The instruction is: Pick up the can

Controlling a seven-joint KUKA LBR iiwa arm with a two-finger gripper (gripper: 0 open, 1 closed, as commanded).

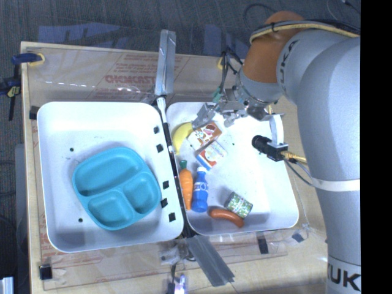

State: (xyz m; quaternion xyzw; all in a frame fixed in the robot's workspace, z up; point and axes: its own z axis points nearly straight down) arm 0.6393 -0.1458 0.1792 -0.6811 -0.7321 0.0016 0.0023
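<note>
The big grey arm [318, 103] comes in from the right and bends over the right bin [278, 192], its orange band sitting above the wrist near the bin's far edge. Beside it, the left bin [55, 133] holds a blue divided plate [116, 187] lying flat in its middle. A metal bar [165, 63] stands up where the two bins meet at the far side. The gripper [211, 116] hangs low over the far part of the right bin, just above a red and white carton [208, 144] that lies tilted there; whether it is open, closed or gripping anything I cannot tell from here. A yellow banana [179, 135] lies to the left of the carton by the bin wall. Nearer the front, an orange carrot [185, 187] and a blue bottle [200, 190] lie side by side. A sausage [225, 215] rests along the front wall. The can [238, 204], green with a patterned label, lies on its side just beside the sausage, well apart from the gripper.
</note>
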